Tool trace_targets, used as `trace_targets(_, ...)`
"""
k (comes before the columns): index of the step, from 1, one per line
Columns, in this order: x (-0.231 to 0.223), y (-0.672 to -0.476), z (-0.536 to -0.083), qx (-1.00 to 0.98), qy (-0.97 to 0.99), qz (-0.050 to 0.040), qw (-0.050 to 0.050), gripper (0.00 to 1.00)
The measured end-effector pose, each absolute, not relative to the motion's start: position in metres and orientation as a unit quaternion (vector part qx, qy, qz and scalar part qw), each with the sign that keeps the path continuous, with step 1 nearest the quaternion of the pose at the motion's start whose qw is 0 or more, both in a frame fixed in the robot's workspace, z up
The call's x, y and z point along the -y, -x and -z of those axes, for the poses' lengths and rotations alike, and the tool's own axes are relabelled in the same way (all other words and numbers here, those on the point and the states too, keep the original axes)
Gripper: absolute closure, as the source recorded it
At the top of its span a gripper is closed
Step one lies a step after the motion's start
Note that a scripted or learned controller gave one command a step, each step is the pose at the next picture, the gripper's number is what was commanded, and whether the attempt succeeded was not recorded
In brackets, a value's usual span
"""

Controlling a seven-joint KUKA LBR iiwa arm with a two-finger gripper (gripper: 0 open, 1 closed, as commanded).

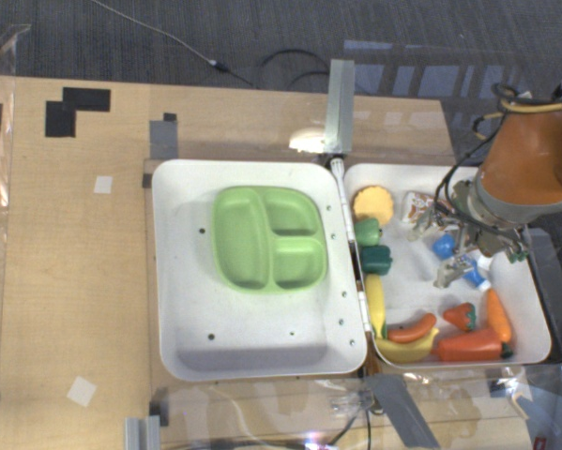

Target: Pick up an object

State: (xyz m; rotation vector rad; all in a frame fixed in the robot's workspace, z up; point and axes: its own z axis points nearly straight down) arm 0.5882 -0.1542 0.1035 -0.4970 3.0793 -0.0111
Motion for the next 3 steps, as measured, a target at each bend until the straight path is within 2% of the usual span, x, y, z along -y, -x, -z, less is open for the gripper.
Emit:
trace_targets(1, 0.154, -0.583, -0.089, -0.988, 0.153, 0.0015, 0.007, 0.00)
trace_targets(2, 0.105, -0.638, -0.089, -0.980, 0.198, 0.0002, 0.007, 0.00)
trace_targets(3, 0.177, -0.655, -0.136, -0.946, 0.323, 0.0034, 0.007, 0.00)
